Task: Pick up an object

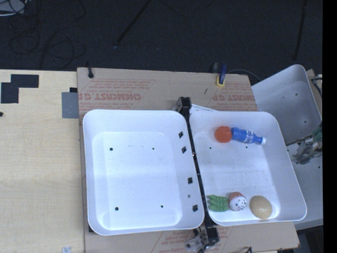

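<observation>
The right bin (288, 162) holds several objects. An orange ball (222, 134) lies at its far side, touching a blue bottle (245, 136) with a white cap that points right. Along the near wall sit a green leafy toy (216, 202), a white ball with red spots (237, 201) and a tan egg-shaped object (260, 206), close together in a row. The left bin (137, 121) is a shallow white tray with small black holes in its floor.
Both bins rest on a cardboard sheet (158, 91) on a light wooden bench (37, 157). Black clips (189, 162) join the bins along the middle. A grey metal plate (287, 91) and some small hardware with wires (308, 149) stand at the right. A blue and yellow clamp (221, 76) sits behind.
</observation>
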Robot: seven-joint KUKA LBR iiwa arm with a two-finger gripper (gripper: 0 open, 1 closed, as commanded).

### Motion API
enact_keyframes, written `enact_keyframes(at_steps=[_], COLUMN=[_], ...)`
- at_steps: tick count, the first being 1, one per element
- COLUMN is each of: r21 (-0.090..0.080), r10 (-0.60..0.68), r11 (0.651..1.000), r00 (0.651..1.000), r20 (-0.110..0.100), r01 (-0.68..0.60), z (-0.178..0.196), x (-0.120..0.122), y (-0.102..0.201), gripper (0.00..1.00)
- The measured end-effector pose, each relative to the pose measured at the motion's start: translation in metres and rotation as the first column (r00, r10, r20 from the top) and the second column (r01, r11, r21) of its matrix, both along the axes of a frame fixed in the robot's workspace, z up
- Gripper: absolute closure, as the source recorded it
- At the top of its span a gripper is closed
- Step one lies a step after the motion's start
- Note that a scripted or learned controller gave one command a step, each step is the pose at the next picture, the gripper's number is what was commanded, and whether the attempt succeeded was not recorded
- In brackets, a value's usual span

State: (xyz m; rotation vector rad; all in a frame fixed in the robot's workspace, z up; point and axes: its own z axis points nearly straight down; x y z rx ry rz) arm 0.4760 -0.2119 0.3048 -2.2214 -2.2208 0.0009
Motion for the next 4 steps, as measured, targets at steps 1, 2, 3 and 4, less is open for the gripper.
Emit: enact_keyframes(at_steps=[1, 2, 3, 4], r21=[0.0, 0.0, 0.001, 0.001], r10=[0.002, 0.001, 0.002, 0.003], r11=[1.0, 1.0, 1.0, 1.0], r00=[1.0, 1.0, 1.0, 1.0], r20=[0.002, 0.0, -0.001, -0.002], r01=[-0.002, -0.001, -0.002, -0.003], z=[0.029, 0.029, 0.029, 0.028], x=[0.0, 0.0, 0.0, 0.0], y=[-0.002, -0.002, 0.01, 0.013], gripper=[1.0, 1.0, 1.0, 1.0])
